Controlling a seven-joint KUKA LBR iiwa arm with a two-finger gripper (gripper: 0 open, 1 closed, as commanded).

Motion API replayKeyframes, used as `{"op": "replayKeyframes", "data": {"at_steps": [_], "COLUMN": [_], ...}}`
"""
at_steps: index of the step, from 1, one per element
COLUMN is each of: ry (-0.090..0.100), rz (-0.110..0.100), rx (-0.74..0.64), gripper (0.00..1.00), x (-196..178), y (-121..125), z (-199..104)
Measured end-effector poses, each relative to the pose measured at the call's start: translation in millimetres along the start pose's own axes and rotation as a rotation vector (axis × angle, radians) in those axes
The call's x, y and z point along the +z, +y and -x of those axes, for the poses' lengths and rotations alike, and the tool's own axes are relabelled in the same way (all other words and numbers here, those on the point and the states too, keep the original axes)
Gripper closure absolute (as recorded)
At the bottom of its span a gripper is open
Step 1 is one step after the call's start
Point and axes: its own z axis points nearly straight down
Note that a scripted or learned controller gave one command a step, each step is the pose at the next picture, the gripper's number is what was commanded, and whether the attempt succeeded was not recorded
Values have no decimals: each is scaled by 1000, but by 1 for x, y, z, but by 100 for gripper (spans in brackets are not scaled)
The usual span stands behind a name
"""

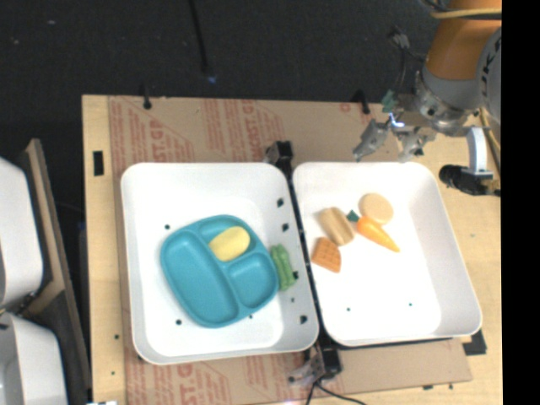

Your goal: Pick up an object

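Two shallow white bins sit side by side on my bench (169, 133). The left bin (148, 197) holds a blue divided tray (196, 287), with a yellow, rounded piece (229, 243) resting in its upper compartment and a small green item (283, 267) lying against the tray's right edge. The right bin (439, 285) holds a cluster of toy food near its upper left: a tan bread-like piece (336, 224), a pale round piece (376, 207), an orange carrot (379, 235) just beside both, and a small orange wedge (326, 256) below the bread. My gripper (390, 146) hangs above the far rim of the right bin, well apart from the food, its two fingers spread and holding nothing.
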Motion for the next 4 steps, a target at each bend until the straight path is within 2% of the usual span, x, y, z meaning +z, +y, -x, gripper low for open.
{"op": "replayKeyframes", "data": {"at_steps": [1, 2, 4], "ry": [-1, -1, -1], "rz": [8, 4, 4], "rx": [-1, -1, -2], "gripper": [0, 0, 0], "x": [-5, 37, 137], "y": [1, 1, 19], "z": [0, 0, -1]}}
